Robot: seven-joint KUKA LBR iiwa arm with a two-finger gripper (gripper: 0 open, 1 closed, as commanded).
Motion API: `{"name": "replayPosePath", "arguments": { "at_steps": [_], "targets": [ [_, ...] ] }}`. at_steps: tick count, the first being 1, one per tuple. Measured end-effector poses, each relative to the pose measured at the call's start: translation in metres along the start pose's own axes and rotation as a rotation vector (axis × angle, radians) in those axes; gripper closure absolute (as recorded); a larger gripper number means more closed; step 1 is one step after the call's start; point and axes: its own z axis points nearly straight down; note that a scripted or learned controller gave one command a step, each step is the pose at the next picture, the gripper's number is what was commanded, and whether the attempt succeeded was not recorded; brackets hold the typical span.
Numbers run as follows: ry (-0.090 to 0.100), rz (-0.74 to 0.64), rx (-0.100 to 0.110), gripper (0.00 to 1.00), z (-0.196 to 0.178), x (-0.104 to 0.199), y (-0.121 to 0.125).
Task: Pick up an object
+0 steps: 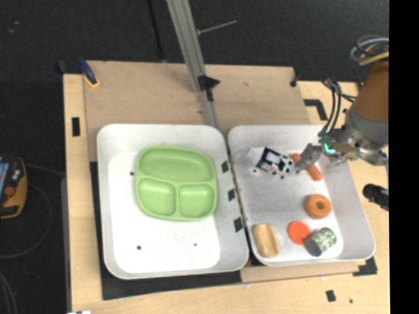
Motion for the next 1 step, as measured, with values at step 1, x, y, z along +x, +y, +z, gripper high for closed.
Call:
{"name": "replayPosePath", "arguments": {
  "at_steps": [1],
  "targets": [
    [-0.001, 0.0, -0.002, 0.0, -0.001, -0.0001, 0.0007]
  ]
}}
